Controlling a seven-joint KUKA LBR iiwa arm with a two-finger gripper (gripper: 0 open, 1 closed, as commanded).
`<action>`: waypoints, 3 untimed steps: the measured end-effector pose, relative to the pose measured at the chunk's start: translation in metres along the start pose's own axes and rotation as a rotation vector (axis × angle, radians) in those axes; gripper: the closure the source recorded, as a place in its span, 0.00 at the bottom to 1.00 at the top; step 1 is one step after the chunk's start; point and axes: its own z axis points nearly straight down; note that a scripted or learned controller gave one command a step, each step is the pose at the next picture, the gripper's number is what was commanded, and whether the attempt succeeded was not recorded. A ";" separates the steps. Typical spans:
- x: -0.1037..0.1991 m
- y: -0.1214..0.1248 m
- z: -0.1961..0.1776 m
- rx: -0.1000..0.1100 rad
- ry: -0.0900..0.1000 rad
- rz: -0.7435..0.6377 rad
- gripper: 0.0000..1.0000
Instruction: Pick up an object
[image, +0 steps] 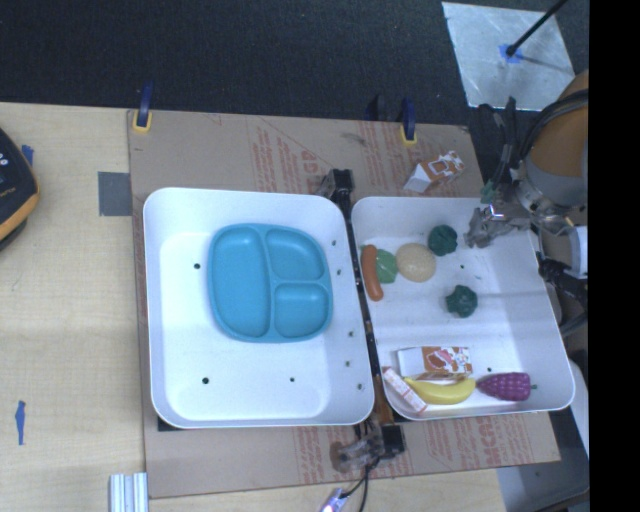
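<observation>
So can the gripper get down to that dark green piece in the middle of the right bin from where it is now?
Probably yes. The gripper sits over the right bin's far corner, and the dark green piece lies apart from the other items, with bare bin floor around it and nothing above.

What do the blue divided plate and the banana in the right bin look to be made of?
Blue divided plate: likely moulded plastic, with a uniform matte colour and soft rounded compartment ridges. Banana: probably a plastic toy, with a smooth, even yellow and no bruising, lying among other small toy-like foods; the view cannot settle it.
</observation>
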 end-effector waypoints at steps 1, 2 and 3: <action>0.001 0.000 0.009 0.000 0.000 0.000 0.00; -0.001 0.001 -0.042 -0.004 0.000 0.002 0.00; 0.053 0.001 0.000 0.000 -0.001 0.000 0.00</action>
